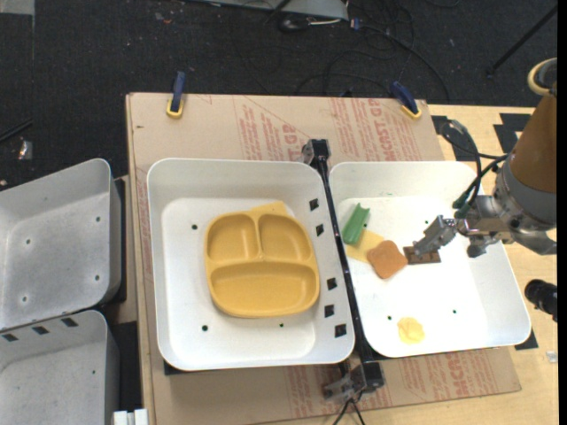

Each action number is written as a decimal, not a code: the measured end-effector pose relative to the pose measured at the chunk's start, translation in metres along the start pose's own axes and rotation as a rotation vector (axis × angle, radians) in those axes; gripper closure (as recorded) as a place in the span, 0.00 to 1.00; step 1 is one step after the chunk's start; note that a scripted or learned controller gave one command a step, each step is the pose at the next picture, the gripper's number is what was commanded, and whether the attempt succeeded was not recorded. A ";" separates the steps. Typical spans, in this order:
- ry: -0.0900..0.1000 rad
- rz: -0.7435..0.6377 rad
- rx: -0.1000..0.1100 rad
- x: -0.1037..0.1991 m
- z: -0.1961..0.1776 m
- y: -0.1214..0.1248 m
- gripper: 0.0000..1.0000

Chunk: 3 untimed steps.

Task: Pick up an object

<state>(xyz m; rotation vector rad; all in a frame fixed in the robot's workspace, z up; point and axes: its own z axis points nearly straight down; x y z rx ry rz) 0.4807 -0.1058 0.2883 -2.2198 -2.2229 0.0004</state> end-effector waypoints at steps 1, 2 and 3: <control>0.001 0.002 0.004 0.008 0.050 0.007 0.00; 0.001 0.004 0.005 -0.002 0.100 0.006 0.00; 0.002 0.003 0.005 0.002 0.146 -0.001 0.00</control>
